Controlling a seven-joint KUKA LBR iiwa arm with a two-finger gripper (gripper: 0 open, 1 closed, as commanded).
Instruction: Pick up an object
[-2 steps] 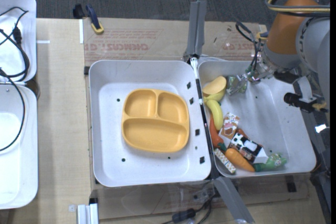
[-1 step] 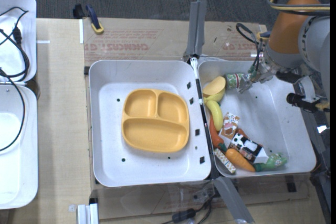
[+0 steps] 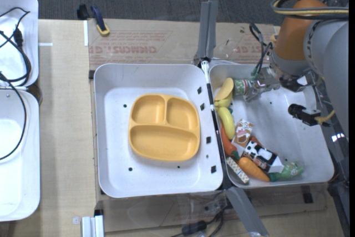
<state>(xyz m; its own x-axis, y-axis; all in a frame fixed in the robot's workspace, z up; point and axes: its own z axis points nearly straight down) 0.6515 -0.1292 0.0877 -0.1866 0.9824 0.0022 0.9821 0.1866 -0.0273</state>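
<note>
One gripper (image 3: 250,90) beside banana (image 3: 224,91)

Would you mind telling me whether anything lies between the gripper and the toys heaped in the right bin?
Nothing visible does. The gripper sits low in the right bin, beside the banana at the top of the heap along the bin's left wall; the carrot lies further down.

The grey arm (image 3: 327,47) reaches in from the right edge, its orange band (image 3: 294,30) sitting above the wrist. The wrist bends down and leftward, carrying the end effector (image 3: 250,87) low at the upper left of its reach.
</note>
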